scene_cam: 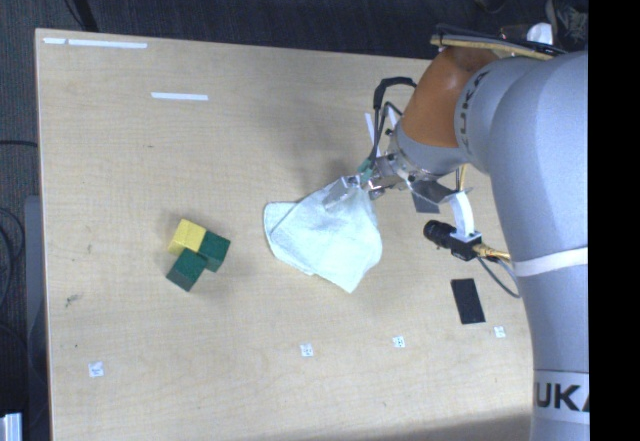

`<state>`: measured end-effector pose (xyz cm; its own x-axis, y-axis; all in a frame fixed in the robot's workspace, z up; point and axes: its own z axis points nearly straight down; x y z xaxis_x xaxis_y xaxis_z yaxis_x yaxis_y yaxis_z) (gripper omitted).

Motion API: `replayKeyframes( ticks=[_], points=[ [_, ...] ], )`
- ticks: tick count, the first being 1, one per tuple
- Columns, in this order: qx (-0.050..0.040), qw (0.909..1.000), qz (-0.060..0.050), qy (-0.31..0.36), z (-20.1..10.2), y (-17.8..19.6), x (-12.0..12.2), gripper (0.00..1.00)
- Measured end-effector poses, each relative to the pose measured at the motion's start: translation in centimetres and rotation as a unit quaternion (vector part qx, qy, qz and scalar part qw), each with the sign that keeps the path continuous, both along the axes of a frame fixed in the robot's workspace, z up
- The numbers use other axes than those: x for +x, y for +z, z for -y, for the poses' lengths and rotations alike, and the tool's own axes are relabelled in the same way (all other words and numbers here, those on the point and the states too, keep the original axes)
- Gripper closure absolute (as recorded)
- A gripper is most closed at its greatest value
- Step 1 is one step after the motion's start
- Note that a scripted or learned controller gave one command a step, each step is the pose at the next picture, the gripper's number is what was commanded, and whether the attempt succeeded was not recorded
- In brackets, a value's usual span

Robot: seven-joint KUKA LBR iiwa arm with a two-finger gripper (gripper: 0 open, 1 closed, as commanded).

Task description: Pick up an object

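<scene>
Two things lie on the counter: a crumpled white cloth near the middle, toward the right edge, and a yellow-and-green block cluster well apart toward the left edge. At the cloth's upper right corner sits the claw, touching the fabric; whether it is clenched or released I cannot tell. If only a thin fold is caught, the cloth could slip free on lifting

A light wooden bench top carries a strip of white tape near its far left corner. A small black rectangle lies flat toward the bench top's near right side, with tiny white markers along the near edge.
</scene>
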<state>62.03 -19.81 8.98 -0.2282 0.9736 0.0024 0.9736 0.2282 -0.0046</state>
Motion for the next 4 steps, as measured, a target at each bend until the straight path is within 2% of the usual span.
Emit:
replayKeyframes(
  ticks=[1,2,3,4],
  points=[
    [-0.001,0.9871,0.004,0.16,1.0,1.2,3.6,0.0],
    [0.0005,0.9153,0.002,0.403,-0.8,0.3,3.8,0.0],
    [0.0004,0.9155,0.002,0.402,-0.7,0.3,3.8,0.0],
    [-0.0004,0.937,0.003,0.349,1.1,7.8,2.5,0.0]
  ],
)
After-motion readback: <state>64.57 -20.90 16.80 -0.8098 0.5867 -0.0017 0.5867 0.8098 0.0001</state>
